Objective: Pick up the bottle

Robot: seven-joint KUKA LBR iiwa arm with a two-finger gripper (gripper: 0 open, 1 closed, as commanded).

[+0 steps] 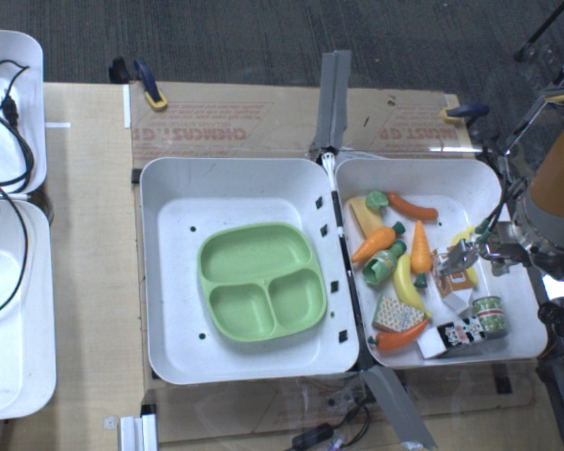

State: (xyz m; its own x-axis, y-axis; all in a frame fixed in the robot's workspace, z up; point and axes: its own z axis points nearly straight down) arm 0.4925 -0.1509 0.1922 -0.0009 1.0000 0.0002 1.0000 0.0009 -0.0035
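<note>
Right bin (423,165), near edge: carton (461,334) & can (489,312). Gripper (459,259) hangs mid-bin; can't tell if it's open or holding anything. Green bottle (380,268) lies to its left, past the banana (406,285), by the bin's left wall, long axis slanting far-right.

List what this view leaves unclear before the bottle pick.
- Gripper: finger state too small and cluttered to read.
- Green bottle: partly covered by the carrots and banana; cap end unclear.
- Carton and can: label print too small.
- Arm: cut off by the right edge.
</note>
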